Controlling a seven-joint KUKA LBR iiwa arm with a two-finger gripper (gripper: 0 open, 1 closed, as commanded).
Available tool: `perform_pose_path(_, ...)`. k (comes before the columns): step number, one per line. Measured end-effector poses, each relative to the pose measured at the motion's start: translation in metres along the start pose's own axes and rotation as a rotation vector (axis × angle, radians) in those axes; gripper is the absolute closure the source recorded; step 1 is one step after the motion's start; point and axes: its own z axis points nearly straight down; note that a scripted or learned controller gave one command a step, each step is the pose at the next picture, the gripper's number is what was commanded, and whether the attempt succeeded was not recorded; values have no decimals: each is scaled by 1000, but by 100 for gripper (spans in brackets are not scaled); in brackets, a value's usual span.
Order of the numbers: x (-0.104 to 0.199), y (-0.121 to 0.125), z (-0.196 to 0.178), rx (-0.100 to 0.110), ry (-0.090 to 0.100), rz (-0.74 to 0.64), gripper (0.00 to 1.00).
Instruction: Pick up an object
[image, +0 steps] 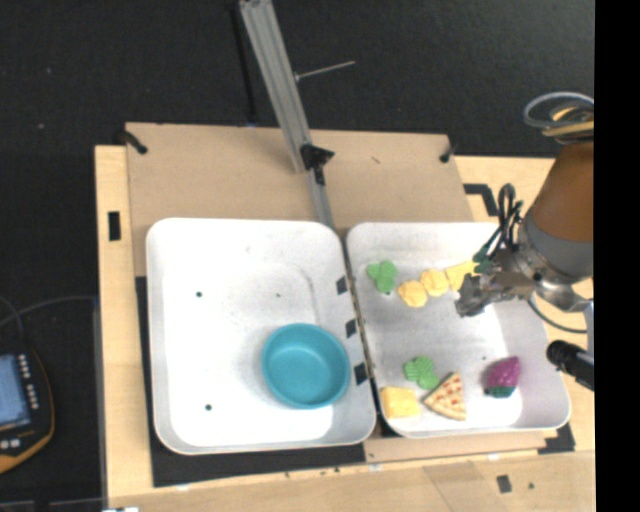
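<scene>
I work from a single fixed camera mounted above the bench, looking down at a slant rather than straight down. It sits far enough back that both white bins fit whole in frame: the left bin and the right bin lie side by side across the middle. Beyond them I see the brown board and dark floor at the top. The arm enters from my right edge, over the right bin. A slanted metal bar runs down from the top edge toward the bins.
</scene>
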Motion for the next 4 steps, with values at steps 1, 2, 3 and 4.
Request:
perform_pose_path(1, 55, 9, -4, 0, 0, 0, 100)
perform_pose_path(2, 109, 11, -8, -1, 0, -1, 100)
perform_pose_path(3, 156, 14, 9, 2, 0, 1, 100)
perform_pose_path(4, 206, 25, 12, 2, 0, 0, 100)
